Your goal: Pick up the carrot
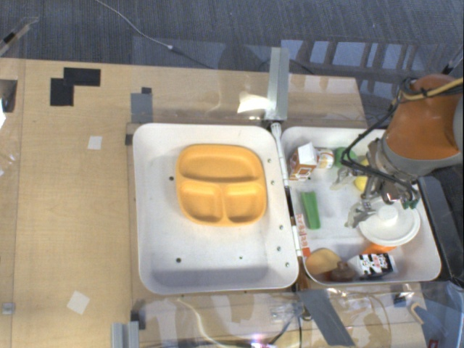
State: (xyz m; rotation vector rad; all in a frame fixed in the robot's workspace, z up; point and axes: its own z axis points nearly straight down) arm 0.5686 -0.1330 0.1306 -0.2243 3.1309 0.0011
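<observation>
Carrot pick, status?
Gripper low in right bin, at white bowl's left edge. Carrot: likely the orange sliver under the bowl's near rim, mostly hidden. Bowl and black-and-white carton crowd it.

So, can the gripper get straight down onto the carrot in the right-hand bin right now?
Probably not cleanly. The gripper hangs over the right bin, but what looks like the carrot is just an orange sliver between the white bowl and the black-and-white carton, which crowd it.

orange carrot [376, 249], mostly hidden, right bin, under white bowl's edge
</observation>
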